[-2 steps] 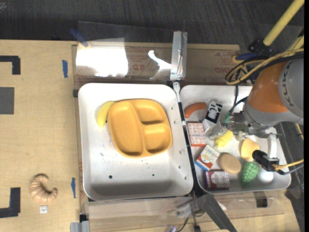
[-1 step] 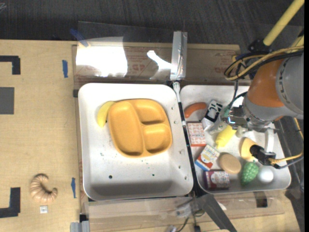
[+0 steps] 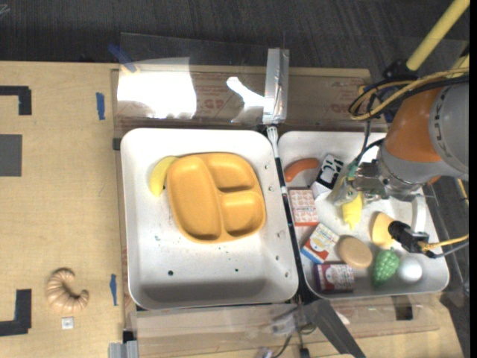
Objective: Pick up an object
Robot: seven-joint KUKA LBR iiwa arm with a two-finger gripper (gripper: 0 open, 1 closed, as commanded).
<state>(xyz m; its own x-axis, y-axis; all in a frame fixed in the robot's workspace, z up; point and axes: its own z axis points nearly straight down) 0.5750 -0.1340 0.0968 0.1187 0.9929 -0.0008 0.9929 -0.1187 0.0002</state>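
While I watch from the overhead feed, the bench (image 3: 59,200) stretches tan across the left, with the two white bins on it. I see the left bin (image 3: 141,274) carrying an orange divided tray (image 3: 215,196), and a yellow banana-like piece (image 3: 158,174) peeks out from under the tray's left edge. Beside it, the right bin (image 3: 432,282) is crowded with small things. I see the grey arm (image 3: 428,136), with its orange band, reaching in from the right over that bin's upper part. Its gripper (image 3: 350,186) sits low at a yellow object (image 3: 351,211) near the bin's middle; I cannot tell from here whether the jaws are apart or together, or whether they hold anything.

Around it I can make out an orange-red round item (image 3: 299,170) at the upper left, a small red-and-white box (image 3: 302,206) against the left wall, a tan round piece (image 3: 355,252), a green bumpy object (image 3: 385,267), and a dark red can (image 3: 334,277) near the front wall. Well apart from both bins, a curled tan toy (image 3: 65,289) lies on the bench at the lower left.
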